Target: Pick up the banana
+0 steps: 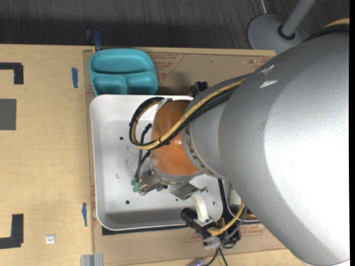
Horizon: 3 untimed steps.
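Cardboard-brown table (44,165) is seen carrying a white bin (111,148) beside a teal tray (123,71); dark carpet (138,10) lies beyond. The pincer's (141,186) state cannot be told.

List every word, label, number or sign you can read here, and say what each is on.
None can be read.
Reddish print on the cardboard behind the teal tray: too small and blurred.
White marks on the grey arm: too blurred to tell whether they are letters.
The white bin bears no text.

Bright even overhead light; soft shadows; near arm (288,148) slightly blurred.
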### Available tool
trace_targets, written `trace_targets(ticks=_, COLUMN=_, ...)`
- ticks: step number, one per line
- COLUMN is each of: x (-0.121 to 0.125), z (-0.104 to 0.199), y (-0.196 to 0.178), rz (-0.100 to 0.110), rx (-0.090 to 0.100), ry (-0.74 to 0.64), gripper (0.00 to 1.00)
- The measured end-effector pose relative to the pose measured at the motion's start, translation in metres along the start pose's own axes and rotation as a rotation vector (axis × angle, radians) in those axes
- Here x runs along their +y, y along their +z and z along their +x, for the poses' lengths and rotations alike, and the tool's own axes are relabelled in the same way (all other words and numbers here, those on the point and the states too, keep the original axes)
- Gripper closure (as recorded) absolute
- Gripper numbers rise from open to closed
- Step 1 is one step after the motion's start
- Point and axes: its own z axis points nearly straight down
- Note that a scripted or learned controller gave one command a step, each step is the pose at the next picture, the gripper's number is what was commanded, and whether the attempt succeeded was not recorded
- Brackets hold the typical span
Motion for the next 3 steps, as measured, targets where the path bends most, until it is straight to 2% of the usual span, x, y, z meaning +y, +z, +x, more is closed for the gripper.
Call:
trace_targets(ticks=1, x=0.003, z=0.009, y=-0.061, rz=0.003, rx=-0.005, ry=0.407, gripper=1.00)
trace_targets(ticks=2, x=0.012, z=0.024, y=0.009, rz=0.001, rx=-0.001, ry=0.291, gripper=1.00)
trace_targets(ticks=3, x=0.012, z=0.025, y=-0.001, rz=0.001, rx=0.000, ry=0.291, gripper=1.00)
